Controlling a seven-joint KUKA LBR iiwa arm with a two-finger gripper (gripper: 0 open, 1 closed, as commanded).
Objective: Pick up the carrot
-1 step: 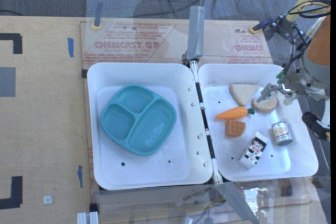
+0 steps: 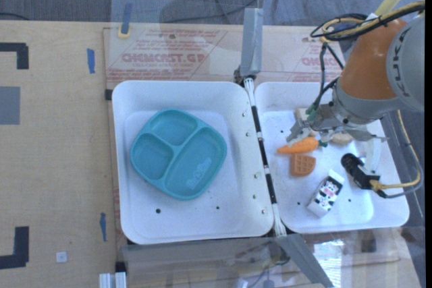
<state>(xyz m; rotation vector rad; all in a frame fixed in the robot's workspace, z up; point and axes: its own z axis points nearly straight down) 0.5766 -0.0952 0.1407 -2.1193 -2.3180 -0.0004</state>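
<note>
Two bins: the right bin (image 2: 388,216) holds one carrot (image 2: 298,146), one waffle (image 2: 303,165) at its 6 o'clock and one carton (image 2: 325,193). The end effector (image 2: 312,125) hovers over the carrot; its opening can't be told. The left bin (image 2: 128,104) holds one plate (image 2: 178,153).

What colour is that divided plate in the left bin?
Teal blue all over, the plate shows plainly in the camera view.

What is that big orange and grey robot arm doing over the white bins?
The robot arm is reaching into the right bin, and its gripper is right over the carrot, which it is meant to pick up. Whether it has grabbed it is hard to tell from here. Just below the carrot lies a toy waffle, and nearer the front a small black-and-white carton. The left bin holds a teal divided plate.
</note>
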